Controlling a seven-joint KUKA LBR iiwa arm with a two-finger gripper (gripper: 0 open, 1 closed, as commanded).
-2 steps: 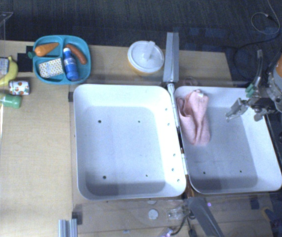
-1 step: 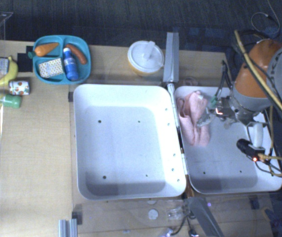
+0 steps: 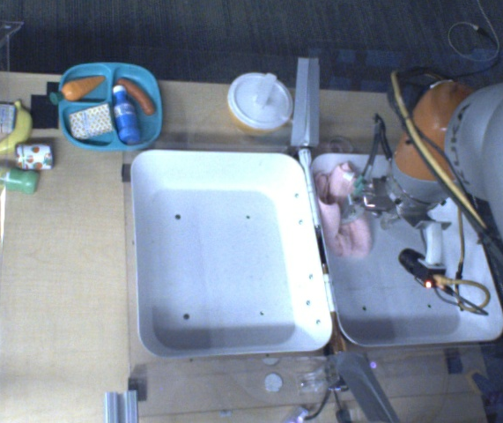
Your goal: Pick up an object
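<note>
Camera view: soft pink lumpy object [image 3: 341, 211], right bin [image 3: 392, 324].

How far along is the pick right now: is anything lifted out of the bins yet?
Done: the arm has reached into the right bin, with the gripper low beside the pink soft object at that bin's left wall. In hand: nothing I can confirm; the object appears to rest on the bin floor, and the grasp itself is too unclear to judge. Left: securing the object and lifting it clear.

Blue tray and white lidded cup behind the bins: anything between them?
No. Between the blue tray and the white lidded cup, the camera view shows bare bench.
</note>
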